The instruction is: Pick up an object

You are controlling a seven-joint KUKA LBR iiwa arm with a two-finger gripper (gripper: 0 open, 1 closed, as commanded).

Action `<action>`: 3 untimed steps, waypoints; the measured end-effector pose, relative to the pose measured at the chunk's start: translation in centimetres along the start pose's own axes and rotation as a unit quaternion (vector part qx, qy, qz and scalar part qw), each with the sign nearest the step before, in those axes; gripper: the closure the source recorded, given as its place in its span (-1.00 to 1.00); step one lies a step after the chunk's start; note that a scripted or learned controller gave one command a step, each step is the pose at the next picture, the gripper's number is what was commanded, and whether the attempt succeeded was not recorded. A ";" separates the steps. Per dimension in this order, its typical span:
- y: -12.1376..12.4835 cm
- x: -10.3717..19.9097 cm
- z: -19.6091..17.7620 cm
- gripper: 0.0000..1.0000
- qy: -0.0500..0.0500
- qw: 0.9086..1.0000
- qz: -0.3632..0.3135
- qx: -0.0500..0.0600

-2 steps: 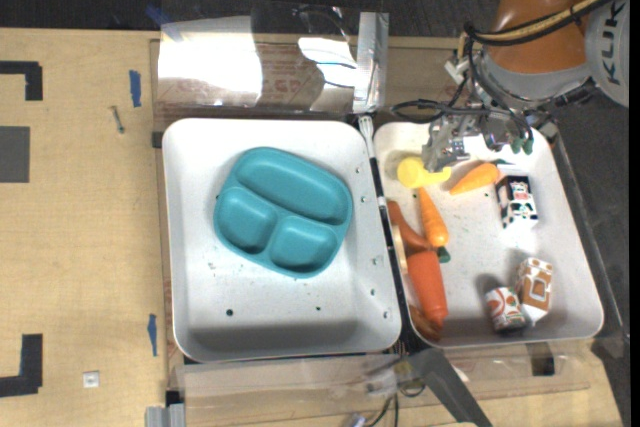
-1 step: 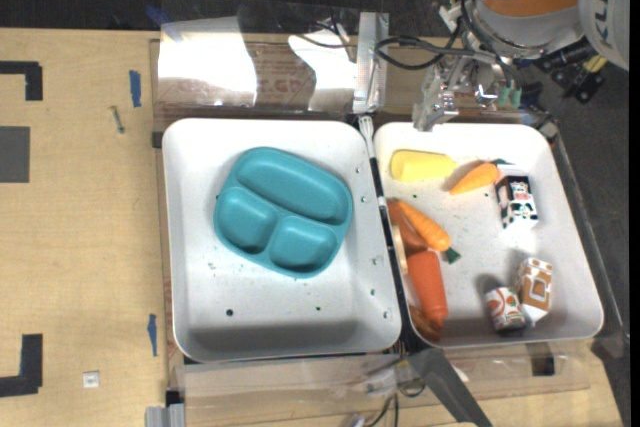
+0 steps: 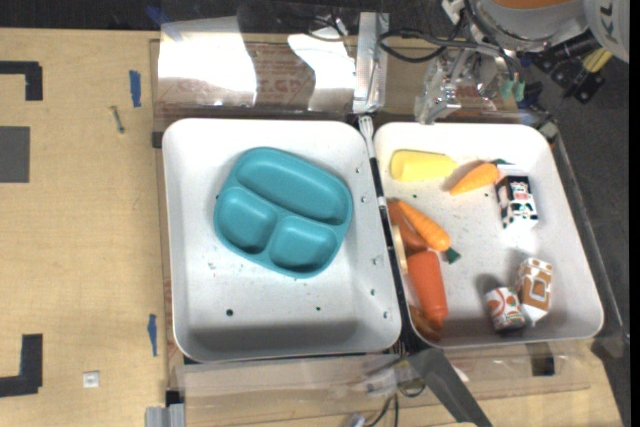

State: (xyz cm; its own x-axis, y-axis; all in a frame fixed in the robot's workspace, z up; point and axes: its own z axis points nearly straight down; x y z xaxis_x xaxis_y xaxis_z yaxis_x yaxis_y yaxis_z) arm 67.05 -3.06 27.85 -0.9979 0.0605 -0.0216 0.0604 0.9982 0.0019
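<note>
The left bin holds a teal divided tray, with bare floor around it. The right bin has a yellow piece, three carrots crowding its left wall, a cow toy and a small carton. The gripper hangs beyond the far rim, fingers spread, nothing between them.

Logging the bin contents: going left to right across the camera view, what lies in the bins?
Teal divided tray → yellow block → small black-and-white cow figure → orange-and-white patterned box.
</note>
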 end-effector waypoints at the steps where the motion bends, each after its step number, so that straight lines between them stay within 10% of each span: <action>1: 2.3 1.3 3.9 1.00 0.009 0.998 -0.068 0.000; 3: 1.3 0.1 1.6 1.00 -0.001 0.993 -0.121 -0.001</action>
State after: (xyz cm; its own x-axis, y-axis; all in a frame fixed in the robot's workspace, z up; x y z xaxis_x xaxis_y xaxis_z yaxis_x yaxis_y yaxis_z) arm 67.07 -1.77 26.25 -0.9831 -0.1816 -0.0242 -0.1816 0.9834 -0.0026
